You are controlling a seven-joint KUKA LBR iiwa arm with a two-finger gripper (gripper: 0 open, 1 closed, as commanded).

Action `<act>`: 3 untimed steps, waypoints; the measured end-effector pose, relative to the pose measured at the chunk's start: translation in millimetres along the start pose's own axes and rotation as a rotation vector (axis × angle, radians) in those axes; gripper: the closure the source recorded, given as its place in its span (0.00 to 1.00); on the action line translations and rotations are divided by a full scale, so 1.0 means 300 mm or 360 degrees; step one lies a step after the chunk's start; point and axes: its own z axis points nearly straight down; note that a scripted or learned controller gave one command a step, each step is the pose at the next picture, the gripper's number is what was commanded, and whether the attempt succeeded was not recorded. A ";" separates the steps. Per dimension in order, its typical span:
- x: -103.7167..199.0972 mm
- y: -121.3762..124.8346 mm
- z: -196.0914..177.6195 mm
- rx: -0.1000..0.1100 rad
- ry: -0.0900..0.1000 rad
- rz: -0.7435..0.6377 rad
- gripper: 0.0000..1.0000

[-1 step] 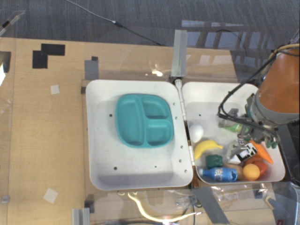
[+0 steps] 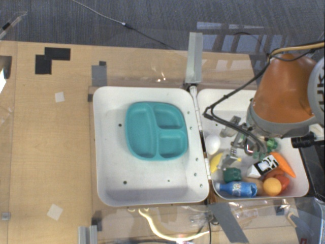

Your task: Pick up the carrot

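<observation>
The arm [image 2: 284,93] reaches in from the right and hangs over the right bin [image 2: 303,189], its orange band covering much of that bin's upper part; the claw [image 2: 237,149] points down and to the left among cables, low over the bin's clutter; whether it stands apart or together I cannot tell, as the metal parts blur into one another; nothing can be seen held in it; the carrot [image 2: 283,164] lies just right of the claw, orange, slanting down toward the bin's right wall, with green at its upper left end near the wrist; a black-and-white tag [image 2: 266,164] sits between claw and carrot, touching the carrot's left side; below the carrot lies an orange ball [image 2: 272,186]; below the claw sits a dark green piece [image 2: 233,175], and under that a blue bottle [image 2: 237,189] lies along the bin's near wall; a yellow piece [image 2: 216,162] is down and left of the claw, with a white egg-like thing [image 2: 213,144] just left of it; well to the left, in the left bin [image 2: 109,187], a teal divided plate [image 2: 155,130] lies flat; both bins rest on the wooden surface [image 2: 45,151].
</observation>
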 end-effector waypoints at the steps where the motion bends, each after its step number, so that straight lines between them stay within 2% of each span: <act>1: -0.048 0.060 0.004 0.0000 -0.0003 0.0706 0.00; 2: -0.054 0.064 -0.035 -0.0005 -0.0014 0.0694 1.00; 3: 0.006 -0.096 -0.469 -0.0009 -0.0024 0.0749 1.00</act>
